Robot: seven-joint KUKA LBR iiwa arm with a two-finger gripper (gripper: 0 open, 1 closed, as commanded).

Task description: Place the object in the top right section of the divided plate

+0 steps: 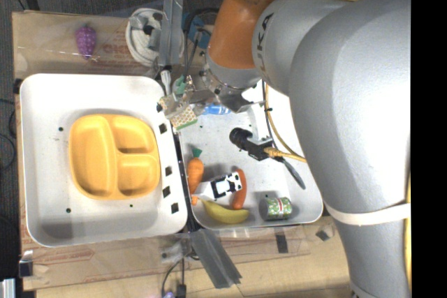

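Gripper [183,102] hovers at the right bin's top-left corner, state hidden; yellow divided plastic plate [115,153] waits, apparently for delivery.

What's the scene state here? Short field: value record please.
left bin: holds the yellow divided plate, all sections bare
right bin: carrot, banana, black-and-white toy, red item, green can
arm: grey with orange band, over the right bin's upper part
gripper: near the divider between the bins, fingers not readable
outside bins: purple grape cluster on the bench, upper left
task status: nothing on the plate yet
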